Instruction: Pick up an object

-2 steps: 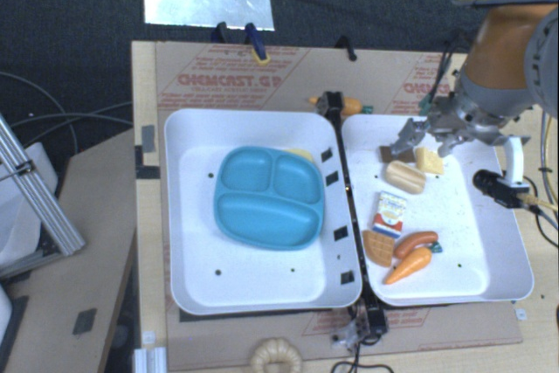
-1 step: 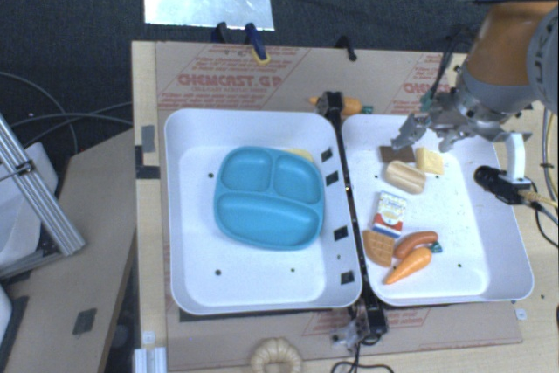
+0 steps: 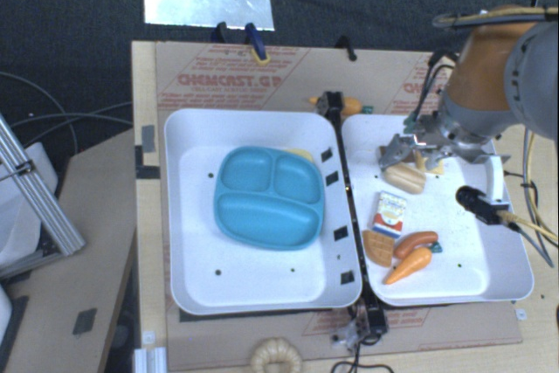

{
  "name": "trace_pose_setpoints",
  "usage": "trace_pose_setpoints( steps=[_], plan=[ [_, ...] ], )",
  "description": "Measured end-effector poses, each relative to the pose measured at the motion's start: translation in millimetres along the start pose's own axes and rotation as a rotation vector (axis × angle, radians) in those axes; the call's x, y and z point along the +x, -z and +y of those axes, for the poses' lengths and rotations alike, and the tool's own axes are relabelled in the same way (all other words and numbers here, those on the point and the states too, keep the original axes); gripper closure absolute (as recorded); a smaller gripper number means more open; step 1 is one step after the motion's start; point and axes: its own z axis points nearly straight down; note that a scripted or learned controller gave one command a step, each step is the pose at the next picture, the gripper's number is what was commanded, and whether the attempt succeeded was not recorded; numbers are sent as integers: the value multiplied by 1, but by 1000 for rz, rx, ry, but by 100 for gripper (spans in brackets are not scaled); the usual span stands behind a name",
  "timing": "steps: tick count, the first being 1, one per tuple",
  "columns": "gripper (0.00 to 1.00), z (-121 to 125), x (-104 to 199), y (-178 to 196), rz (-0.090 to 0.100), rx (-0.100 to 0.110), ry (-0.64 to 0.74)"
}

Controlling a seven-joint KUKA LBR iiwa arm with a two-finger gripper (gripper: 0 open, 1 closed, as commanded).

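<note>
While a blue divided plate [image 3: 266, 196] occupies the left bin [image 3: 188, 214], the right bin [image 3: 498, 262] holds a carton [image 3: 390, 212], sausage [image 3: 414, 242] and carrot [image 3: 408, 265]. The bread roll [image 3: 404, 179] lies just at 6 o'clock of the gripper [image 3: 409, 155]; finger state cannot be told.

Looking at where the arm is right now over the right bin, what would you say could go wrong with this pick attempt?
The gripper sits just above the tan bread roll, near that bin's far edge; a slanted or off-centre approach might push the roll instead of catching it.

The small carton, cookie, sausage and carrot lie packed close together, so a try there may nudge or catch two things at once.
</note>
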Motion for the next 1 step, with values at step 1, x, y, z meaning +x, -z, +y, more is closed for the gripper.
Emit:
trace_pose_setpoints(
  steps=[1],
  plan=[
    [0,2,1,-42,0,1,-1]
  ],
)
